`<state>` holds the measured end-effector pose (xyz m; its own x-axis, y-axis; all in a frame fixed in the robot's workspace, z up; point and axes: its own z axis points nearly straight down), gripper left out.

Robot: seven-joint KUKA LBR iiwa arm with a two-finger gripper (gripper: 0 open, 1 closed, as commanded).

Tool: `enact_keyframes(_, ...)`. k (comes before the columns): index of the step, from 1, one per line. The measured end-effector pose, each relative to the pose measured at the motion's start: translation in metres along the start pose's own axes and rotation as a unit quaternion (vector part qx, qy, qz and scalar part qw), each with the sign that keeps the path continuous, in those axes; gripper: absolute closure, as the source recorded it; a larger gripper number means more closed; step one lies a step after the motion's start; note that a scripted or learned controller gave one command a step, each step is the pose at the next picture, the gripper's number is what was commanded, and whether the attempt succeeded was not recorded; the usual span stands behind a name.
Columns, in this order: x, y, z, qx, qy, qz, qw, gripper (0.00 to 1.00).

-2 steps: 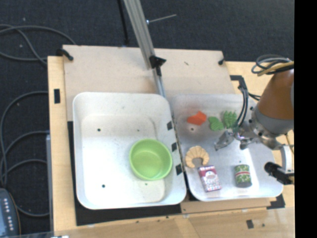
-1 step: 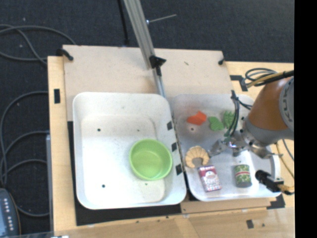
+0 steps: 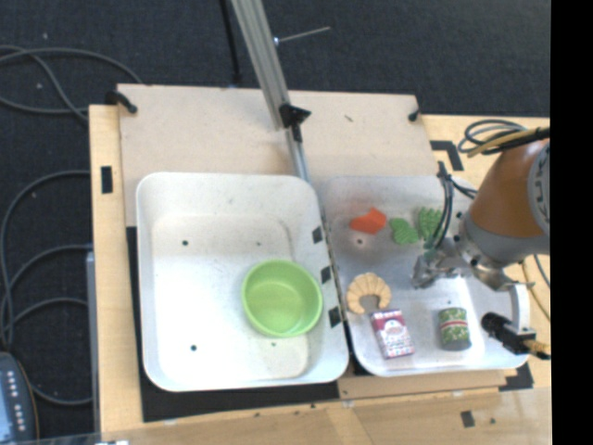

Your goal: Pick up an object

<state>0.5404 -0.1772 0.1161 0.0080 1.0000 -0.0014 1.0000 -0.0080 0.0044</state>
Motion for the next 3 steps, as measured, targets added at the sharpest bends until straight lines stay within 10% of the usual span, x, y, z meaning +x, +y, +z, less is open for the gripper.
enact_keyframes(2, -0.003, 0.005, -0.089, 0.001, 0.000, -0.005, 1.0000, 1.00)
enact_keyframes(3, 0.041, 0.034, -0.098, 0.002, 0.001, -0.006, 1.0000, 1.00)
